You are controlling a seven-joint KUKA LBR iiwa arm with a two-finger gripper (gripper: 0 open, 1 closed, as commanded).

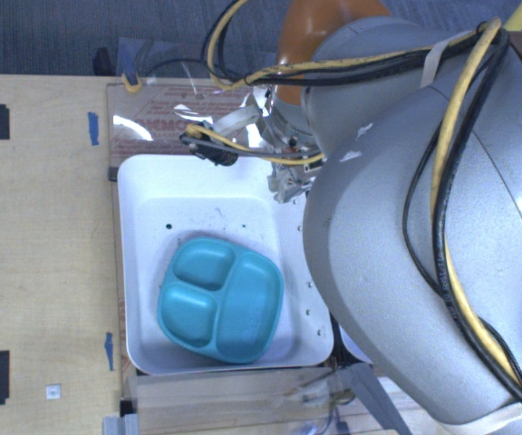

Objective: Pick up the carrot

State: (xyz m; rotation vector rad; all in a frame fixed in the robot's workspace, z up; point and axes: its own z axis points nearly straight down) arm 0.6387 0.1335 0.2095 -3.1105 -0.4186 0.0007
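Note:
My gripper [285,182] hangs over the upper right corner of the left white bin [143,198], below the wrist with its orange band [329,12]. The big grey arm [424,225] covers the whole right side of the view and hides the right bin behind it. A blue plate with three compartments [220,302] lies in the lower part of the left bin, well below and left of the gripper, and nothing lies in its compartments.
Yellow and black cables [234,25] loop from the wrist over the bin's far edge. A clear plastic sheet [166,116] lies behind the bin. The wooden bench [34,243] stretches to the left with black markers and blue tape.

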